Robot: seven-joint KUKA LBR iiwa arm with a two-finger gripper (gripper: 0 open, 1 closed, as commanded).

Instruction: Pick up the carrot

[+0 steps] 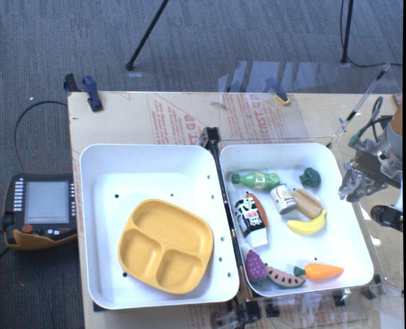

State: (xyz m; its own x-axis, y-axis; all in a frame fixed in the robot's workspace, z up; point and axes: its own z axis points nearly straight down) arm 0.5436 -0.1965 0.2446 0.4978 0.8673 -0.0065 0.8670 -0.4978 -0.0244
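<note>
The carrot (322, 271) lies in the near right corner of the right bin (333, 153), its long axis running roughly left to right; the green top sits at the left end, the orange tip points right, toward the bin's right wall. The tool (355, 185) hangs at the right rim of that bin, well apart from the carrot, which lies nearer the camera and slightly left of it; whether the tool is released or clenched cannot be told, and nothing shows in its grip. Just left of the carrot's green top rests a watermelon slice (283, 277), with grapes (255, 266) beyond it; a banana (307, 223) lies between the carrot and the tool, near a bread roll (307, 202) and a can (283, 199); a green bottle (256, 179), a milk carton (251, 219) and broccoli (310, 177) fill the rest. The left bin (100, 177) holds a yellow divided tray (165, 245); both bins sit on the worktop (161, 118).
</note>
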